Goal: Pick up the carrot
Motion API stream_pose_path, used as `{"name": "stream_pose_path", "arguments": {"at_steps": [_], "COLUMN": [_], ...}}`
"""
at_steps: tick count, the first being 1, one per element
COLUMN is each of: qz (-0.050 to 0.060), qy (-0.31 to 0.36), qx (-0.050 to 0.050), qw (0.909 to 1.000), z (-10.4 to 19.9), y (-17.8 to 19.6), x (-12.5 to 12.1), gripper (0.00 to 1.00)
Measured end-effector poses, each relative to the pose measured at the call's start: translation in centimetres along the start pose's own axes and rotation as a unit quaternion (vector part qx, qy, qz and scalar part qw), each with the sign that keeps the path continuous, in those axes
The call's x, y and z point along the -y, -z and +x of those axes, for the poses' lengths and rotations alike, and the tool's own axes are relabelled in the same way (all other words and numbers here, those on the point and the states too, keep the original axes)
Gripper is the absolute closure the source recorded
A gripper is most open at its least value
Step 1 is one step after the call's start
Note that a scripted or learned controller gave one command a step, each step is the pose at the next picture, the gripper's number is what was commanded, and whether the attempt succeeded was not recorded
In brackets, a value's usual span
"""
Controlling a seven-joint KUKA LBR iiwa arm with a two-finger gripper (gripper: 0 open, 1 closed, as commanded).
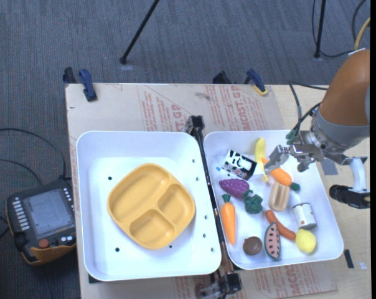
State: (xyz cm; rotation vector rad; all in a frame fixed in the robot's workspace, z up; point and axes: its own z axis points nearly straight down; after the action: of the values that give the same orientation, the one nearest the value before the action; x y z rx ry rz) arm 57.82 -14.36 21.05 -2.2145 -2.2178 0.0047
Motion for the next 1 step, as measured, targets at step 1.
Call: {"name": "stream_pose_path", "arguments": {"at_steps": [1], "qz": [0.0], "qy": [-0.106], "qx": [-0.001], "qw": [0.9943], "z": [-4.5], "y": [-12.47], "x": [-0.88], "gripper": [0.0]}}
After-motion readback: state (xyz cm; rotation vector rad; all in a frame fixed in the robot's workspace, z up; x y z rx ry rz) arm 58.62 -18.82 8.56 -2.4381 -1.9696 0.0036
